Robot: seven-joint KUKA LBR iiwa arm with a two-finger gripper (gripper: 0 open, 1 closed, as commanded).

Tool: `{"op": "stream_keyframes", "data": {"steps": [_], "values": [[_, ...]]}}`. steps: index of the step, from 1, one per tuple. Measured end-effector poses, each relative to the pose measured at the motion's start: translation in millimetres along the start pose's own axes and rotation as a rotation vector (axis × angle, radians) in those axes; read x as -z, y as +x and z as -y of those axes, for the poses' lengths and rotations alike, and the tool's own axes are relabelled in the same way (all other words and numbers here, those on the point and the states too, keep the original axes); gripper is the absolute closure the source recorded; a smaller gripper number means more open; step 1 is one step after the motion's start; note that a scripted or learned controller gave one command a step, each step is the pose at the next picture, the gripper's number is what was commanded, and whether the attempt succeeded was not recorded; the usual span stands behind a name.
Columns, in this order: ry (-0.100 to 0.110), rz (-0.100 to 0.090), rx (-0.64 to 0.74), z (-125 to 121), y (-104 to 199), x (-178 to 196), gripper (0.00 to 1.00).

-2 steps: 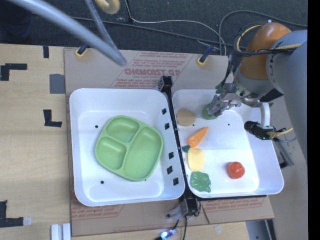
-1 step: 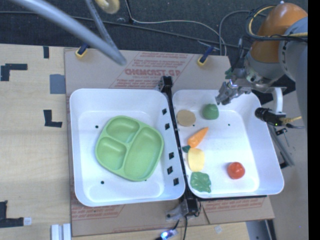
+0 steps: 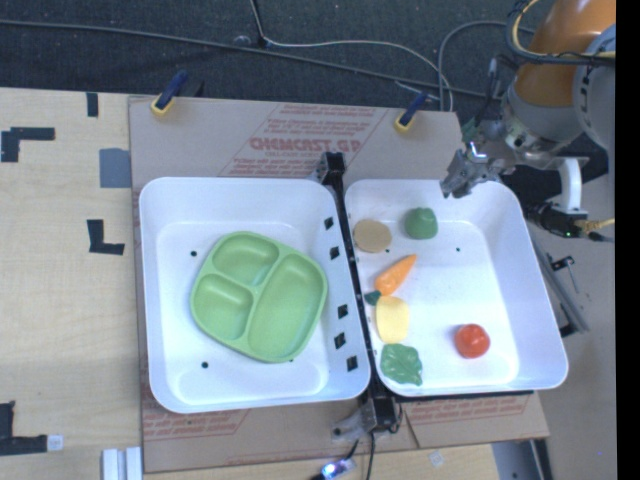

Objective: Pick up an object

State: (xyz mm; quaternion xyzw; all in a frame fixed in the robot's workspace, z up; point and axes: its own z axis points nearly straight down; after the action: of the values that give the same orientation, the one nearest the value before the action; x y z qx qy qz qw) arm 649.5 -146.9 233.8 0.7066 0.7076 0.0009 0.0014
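The right bin (image 3: pixel 535 298) holds several toy foods: a green pepper (image 3: pixel 421 223), a tan round cookie (image 3: pixel 372 235), an orange carrot (image 3: pixel 396 273), a yellow lemon-like piece (image 3: pixel 392 319), a green leafy piece (image 3: pixel 401 364) and a red tomato (image 3: pixel 472 340). My gripper (image 3: pixel 462 179) hangs over the bin's far right rim, above and to the right of the green pepper. Nothing shows between its tips. The arm's orange band (image 3: pixel 575 43) is at the top right.
The left bin (image 3: pixel 160 268) carries a green divided plate (image 3: pixel 261 295). Both bins rest on a cardboard sheet (image 3: pixel 300 133) held by two yellow-blue clamps (image 3: pixel 170 93). Cables run across the dark floor behind.
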Motion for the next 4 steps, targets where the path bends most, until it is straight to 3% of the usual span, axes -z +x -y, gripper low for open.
{"op": "stream_keyframes", "data": {"steps": [2,4], "values": [[0.007,-0.001,0.004,30,99,-22,1.0],[0.007,-0.002,0.005,44,200,-28,1.0]]}}
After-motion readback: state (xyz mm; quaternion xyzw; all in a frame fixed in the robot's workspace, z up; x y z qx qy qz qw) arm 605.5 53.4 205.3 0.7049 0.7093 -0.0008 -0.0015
